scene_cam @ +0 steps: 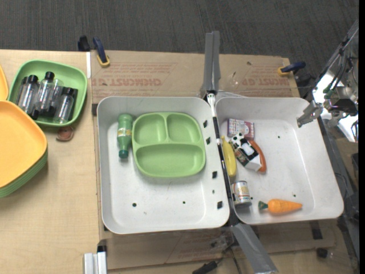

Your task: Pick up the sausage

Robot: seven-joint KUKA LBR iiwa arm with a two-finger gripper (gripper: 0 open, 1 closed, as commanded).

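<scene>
The gripper [312, 112] sits at the right bin's [296, 176] far right rim; whether it is open or shut cannot be told from this view. The sausage [260, 155] lies in the right bin's left half, touching a black-and-white toy [246, 150]. A banana [229, 159], a can [242, 192] and a carrot [282, 206] lie nearby. The left bin [159, 210] holds a green plate [169, 144] and a bottle [124, 135].

Overhead; slanted down on both bins [108, 170]
</scene>
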